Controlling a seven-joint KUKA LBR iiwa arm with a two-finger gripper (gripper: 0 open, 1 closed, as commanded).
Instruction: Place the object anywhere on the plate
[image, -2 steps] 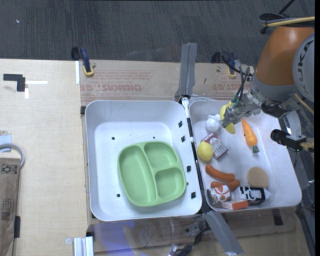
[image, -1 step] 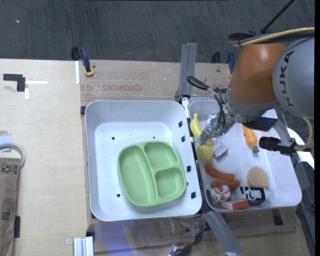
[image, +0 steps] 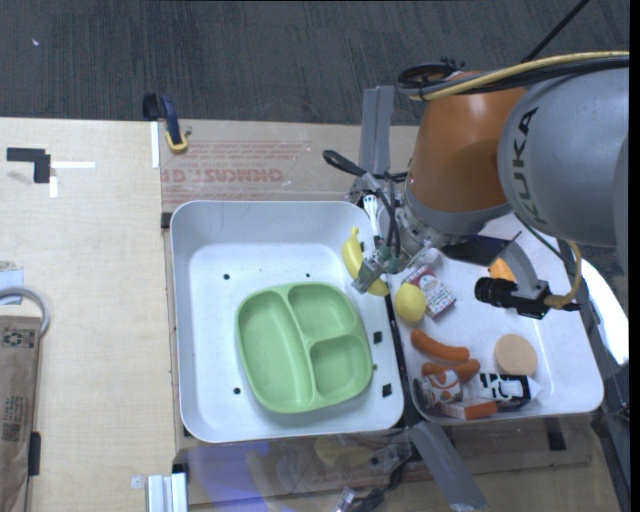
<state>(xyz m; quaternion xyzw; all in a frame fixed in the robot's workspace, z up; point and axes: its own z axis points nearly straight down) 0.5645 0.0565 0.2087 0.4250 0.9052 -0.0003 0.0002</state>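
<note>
Two white bins sit side by side, and going from left to right the first thing that matters is the green plate (image: 303, 346), a three-compartment dish lying flat in the left bin (image: 200, 300), toward that bin's lower middle. Up and to the right of it, at the wall the two bins share, a banana (image: 352, 256) shows as a yellow curve with its long axis running roughly up and down the view. The gripper (image: 378, 268) is just beside it, its fingertips at the banana's lower end, but whether they pinch the fruit, stand spread, or are pressed together cannot be told from this angle. So the plate lies down and to the left of the tool, near but not beneath it; the coming move would probably be a short carry that way. Farther right, the right bin (image: 575, 395) holds a lemon (image: 409, 302), a sausage (image: 441, 347) and a round tan disc (image: 515, 354).
</note>
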